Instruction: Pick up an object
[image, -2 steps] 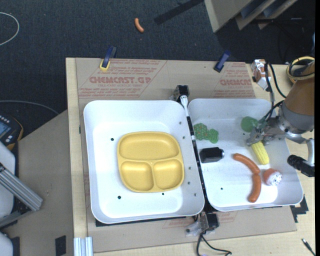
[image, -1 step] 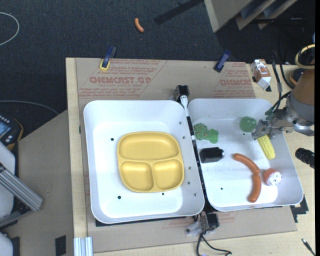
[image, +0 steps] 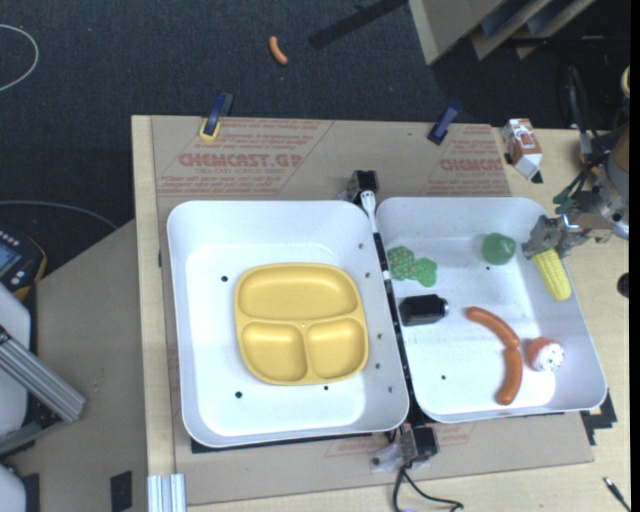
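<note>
The left bin (image: 190, 330) held a yellow divided plate (image: 300, 322) at its centre. The right bin (image: 450, 395) held a sausage (image: 503, 350), a corn cob (image: 552, 274) at its right wall, a black block (image: 421, 308), a green leafy piece (image: 410, 266), a green ball (image: 497, 248) and a red-and-white mushroom (image: 545, 354). The gripper (image: 548, 237) stood just above the corn cob's upper end; whether it gripped anything could not be told.

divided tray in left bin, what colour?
Yellow: the divided tray, clearest in the camera view.
</note>
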